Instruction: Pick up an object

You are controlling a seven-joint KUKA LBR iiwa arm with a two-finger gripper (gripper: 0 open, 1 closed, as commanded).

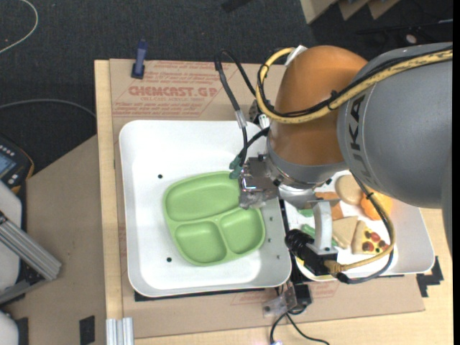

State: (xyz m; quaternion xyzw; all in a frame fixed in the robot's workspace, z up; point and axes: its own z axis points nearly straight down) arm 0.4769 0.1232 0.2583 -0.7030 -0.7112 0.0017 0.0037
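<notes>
Camera view looks down at a slant on a brown desk [180, 92] printed with red lettering, bearing two shallow white bins side by side. The left bin [144, 192] holds a light green divided plate [208, 218] with three compartments: one long compartment along its upper side and two smaller ones below. The plate lies flat on the bin floor, toward the bin's right half.

The grey arm [410, 121] with its orange band [316, 95] reaches in from the right and covers much of the right bin [420, 246]. Its tool [250, 185] sits low over the upper right edge of the green plate, right at the plate's rim; whether it touches the rim is unclear. The fingers are hidden under the wrist, so whether they stand apart or together cannot be told, and nothing is seen between them.

Black and yellow cables [287, 56] loop around the wrist. In the right bin, partly hidden by the arm, lie toy foods: a pizza slice [370, 239], an orange piece [379, 208] and a pale round piece [350, 190]. A small blue clip [139, 60] sits at the desk's far left edge.
</notes>
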